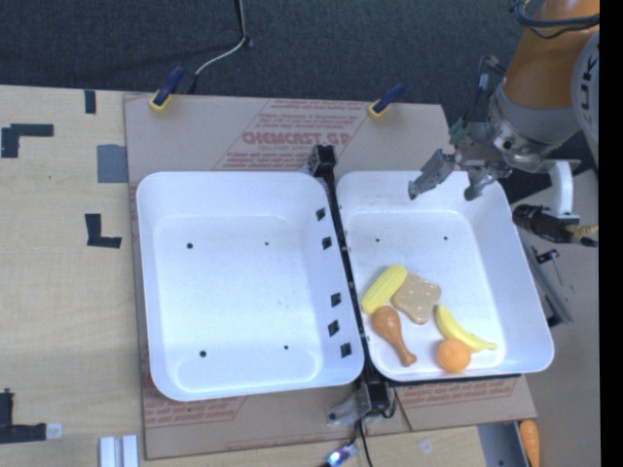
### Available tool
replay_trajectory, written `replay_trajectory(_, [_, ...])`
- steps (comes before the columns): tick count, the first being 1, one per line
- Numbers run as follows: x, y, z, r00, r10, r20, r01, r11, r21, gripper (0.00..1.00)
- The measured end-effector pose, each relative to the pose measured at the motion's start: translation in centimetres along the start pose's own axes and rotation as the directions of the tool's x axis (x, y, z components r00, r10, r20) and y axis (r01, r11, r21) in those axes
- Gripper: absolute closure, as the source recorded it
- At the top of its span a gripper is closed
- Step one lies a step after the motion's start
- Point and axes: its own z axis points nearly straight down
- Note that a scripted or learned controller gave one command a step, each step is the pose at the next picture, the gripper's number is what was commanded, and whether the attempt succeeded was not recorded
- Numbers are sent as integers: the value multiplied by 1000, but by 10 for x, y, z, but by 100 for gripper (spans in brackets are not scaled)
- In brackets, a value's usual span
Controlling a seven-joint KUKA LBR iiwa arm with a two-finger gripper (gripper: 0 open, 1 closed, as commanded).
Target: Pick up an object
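— Where are the things you could pick up lying?

— They are all sitting in the near part of the shallow white plastic bin on the right. A yellow toy corn cob is lying nearest the divider, with a tan slice of toy bread just beside it. A brown toy chicken drumstick is lying in front of the corn, a curved yellow toy banana is lying beside the bread, and a small round orange toy fruit is touching the banana at the bin's near wall.

— And your hand?

— My two-finger hand is hanging over the far edge of that same bin, well apart from the toys. Its fingers are standing spread wide, with nothing between them.

— What is lying around that?

— The shallow white plastic bin on the left is sitting next to it, both resting on a brown cardboard sheet on the pale wooden tabletop.
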Motion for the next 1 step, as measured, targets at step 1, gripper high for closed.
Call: replay_trajectory(1, [19, 11, -181, 1000, -3, 3, 3, 1000, -19, 0])
